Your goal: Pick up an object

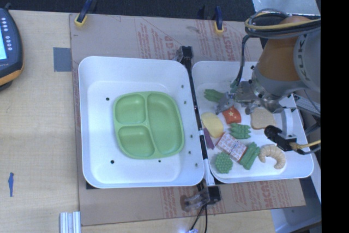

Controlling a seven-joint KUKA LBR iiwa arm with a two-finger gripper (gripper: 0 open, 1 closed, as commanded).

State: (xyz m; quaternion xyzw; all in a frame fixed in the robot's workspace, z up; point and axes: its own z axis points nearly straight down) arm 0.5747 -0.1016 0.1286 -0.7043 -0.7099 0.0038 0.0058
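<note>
The right bin (305, 172) holds several toy foods. Among them are a red piece (232, 115), a yellow block (212, 124), a dark green leafy piece (214, 95), a green piece (239, 130), a pink and white packet (231, 144), a round green piece (222, 162), a green pod (250, 154), a croissant (272, 154) and a bread slice (263, 118). My gripper (236, 100) is low over the bin's upper middle, just above the red piece and right of the leafy piece. Nothing is visibly held.
The left bin (92, 117) carries a light green divided plate (148, 124). The arm's grey body and orange band (278, 57) cover the right bin's far right corner. A handheld pendant (8, 43) lies at the bench's left edge. Clamps (218, 19) hold the board's back edge.
</note>
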